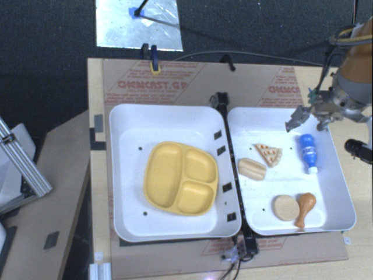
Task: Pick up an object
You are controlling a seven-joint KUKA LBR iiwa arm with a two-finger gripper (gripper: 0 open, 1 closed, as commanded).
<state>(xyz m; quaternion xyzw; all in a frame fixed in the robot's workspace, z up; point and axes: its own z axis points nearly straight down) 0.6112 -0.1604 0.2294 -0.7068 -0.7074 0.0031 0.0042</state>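
Gripper above right bin, nothing held

Gripper hangs over the far edge of the right bin, fingers spread, nothing between them. Blue bottle lies just beneath. Pizza slice, bun, drumstick lie nearby; yellow tray fills the left bin

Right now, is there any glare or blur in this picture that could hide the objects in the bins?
In the camera view, glare falls on the metal sheet beyond the bench, not on the bins. The gripper looks slightly soft. The blue bottle, pizza slice and yellow tray are evenly lit and clear, with faint shadows.
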